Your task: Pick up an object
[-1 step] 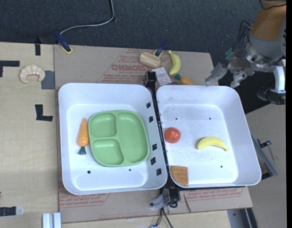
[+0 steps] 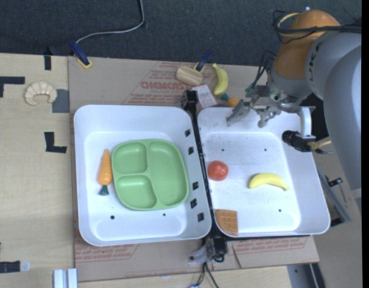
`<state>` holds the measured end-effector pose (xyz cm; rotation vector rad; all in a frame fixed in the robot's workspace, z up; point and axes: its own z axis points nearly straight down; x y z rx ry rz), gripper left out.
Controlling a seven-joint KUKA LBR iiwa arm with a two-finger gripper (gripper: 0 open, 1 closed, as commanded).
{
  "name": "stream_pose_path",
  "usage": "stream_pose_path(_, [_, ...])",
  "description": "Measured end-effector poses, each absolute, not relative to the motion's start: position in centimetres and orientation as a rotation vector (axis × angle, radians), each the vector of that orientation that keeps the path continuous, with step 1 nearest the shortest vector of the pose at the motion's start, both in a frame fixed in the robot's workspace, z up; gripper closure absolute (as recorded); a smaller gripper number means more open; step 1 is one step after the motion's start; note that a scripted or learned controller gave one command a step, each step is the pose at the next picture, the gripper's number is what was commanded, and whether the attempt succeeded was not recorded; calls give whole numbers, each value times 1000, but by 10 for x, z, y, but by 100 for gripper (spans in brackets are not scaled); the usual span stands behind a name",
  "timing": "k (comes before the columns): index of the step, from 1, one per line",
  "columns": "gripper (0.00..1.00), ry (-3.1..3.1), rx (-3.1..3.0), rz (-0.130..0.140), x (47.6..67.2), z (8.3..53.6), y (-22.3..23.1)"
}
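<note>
Arm: grey KUKA with orange band (image 2: 304, 47), entering from 3 o'clock, wrist over the far rim of the right bin.
Gripper (image 2: 251, 118): at about 1 o'clock of the right bin, two grey fingers (image 2: 235, 115) spread apart and pointing down, nothing between them.
Right bin (image 2: 304, 218): shallow, white, holds three items.
Banana (image 2: 268, 182): yellow, lies on the floor of the right bin toward 3 o'clock of the bin's centre, well apart from the gripper.
Tomato (image 2: 218, 170): red, round, at 9 o'clock in the right bin, near the dividing wall.
Cracker (image 2: 227, 221): orange-brown square, at 7 o'clock corner of the right bin, against the near rim.
Left bin (image 2: 88, 125): shallow, white, beside the right bin, rims touching.
Green plate (image 2: 151, 174): three compartments, centre of the left bin.
Carrot (image 2: 104, 171): orange with dark green tip, just beside the plate at its 9 o'clock, lying lengthwise.
Bench items, 12 o'clock of the bins: bread roll (image 2: 189, 75), second banana (image 2: 221, 79), small packet (image 2: 203, 95), close together.
Croissant (image 2: 40, 92): pale, on the bench at 10 o'clock of the left bin, well apart.
</note>
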<state>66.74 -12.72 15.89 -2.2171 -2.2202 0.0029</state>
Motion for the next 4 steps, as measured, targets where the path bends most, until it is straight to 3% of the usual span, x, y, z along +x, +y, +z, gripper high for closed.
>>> stream_pose_path(1, [0, -2224, -2221, -1, 623, 86, -126])
stream_pose_path(2, [0, -2225, -2226, -1, 569, 87, -180])
stream_pose_path(3, [0, -2220, -2219, 1, 490, 109, -143])
stream_pose_path(4, [100, -2219, -2217, 0, 490, 118, -142])
